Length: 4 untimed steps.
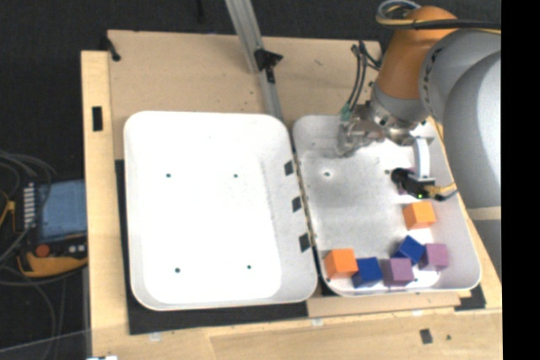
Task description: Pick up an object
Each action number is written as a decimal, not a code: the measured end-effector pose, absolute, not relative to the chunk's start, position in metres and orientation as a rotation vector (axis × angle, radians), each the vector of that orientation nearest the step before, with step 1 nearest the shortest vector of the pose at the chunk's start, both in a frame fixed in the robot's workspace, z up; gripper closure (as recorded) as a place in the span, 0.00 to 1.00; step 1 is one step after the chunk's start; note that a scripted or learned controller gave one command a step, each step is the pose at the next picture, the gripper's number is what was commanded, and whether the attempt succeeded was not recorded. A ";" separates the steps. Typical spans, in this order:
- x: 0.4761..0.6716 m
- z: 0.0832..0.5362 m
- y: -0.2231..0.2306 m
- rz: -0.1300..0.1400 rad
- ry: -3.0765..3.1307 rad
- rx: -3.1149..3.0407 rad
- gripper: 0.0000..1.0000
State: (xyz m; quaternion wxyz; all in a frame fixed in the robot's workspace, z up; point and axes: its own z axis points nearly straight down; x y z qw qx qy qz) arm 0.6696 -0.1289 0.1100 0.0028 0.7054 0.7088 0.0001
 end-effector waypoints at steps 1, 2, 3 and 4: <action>0.671 0.154 -0.129 0.006 2.223 2.213 1.00; 0.679 0.203 -0.124 0.008 2.222 2.212 1.00; 0.680 0.258 -0.125 0.008 2.224 2.210 1.00; 0.673 0.246 -0.071 -0.001 2.227 2.216 1.00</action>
